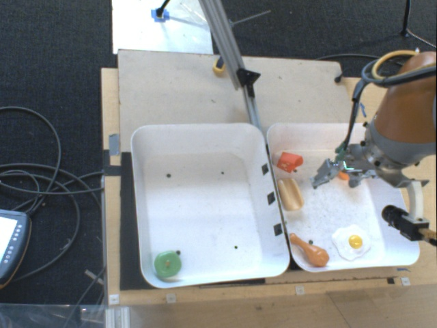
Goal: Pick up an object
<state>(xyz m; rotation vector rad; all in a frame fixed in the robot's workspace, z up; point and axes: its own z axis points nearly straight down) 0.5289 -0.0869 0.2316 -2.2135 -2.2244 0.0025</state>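
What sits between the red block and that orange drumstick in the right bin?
In the camera view, the tan hot dog bun lies between the red block and the drumstick, along the right bin's left side.

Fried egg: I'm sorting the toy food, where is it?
The fried egg lies in the right bin, near its front right corner, right of the drumstick.

Both bins [205, 142] look like smooth white plastic with a slight sheen. Bench [171, 80] top is matt, scuffed pale board with raw wood edges. Fried egg [352, 242], hot dog bun [291, 194] and green round piece [167, 264] look like smooth plastic.
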